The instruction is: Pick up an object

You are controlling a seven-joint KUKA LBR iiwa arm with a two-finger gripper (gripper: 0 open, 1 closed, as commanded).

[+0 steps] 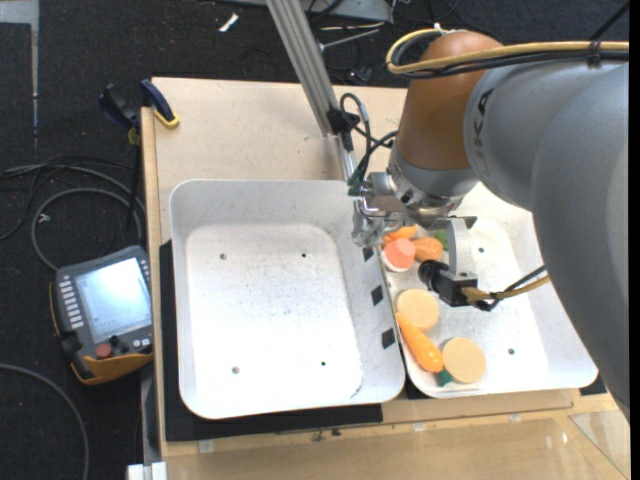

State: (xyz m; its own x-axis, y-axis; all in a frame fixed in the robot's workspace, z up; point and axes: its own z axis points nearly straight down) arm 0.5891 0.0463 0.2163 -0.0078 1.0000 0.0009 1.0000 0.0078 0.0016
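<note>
Bench (250,128) bears left bin (190,218), right bin (560,368).

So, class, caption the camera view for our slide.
KUKA arm reaches into the right bin above play food; left bin alongside.

Camera: fixed above bench (250,128), angled down.
Covers: both bins (200,268), floor beyond.
Arm (540,118): enters right, close.

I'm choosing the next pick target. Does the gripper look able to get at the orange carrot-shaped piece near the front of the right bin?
Probably yes. The carrot-shaped piece lies uncovered between two tan round pieces, and the gripper hangs just behind over the same bin. The tight neighbours may crowd the approach.
</note>
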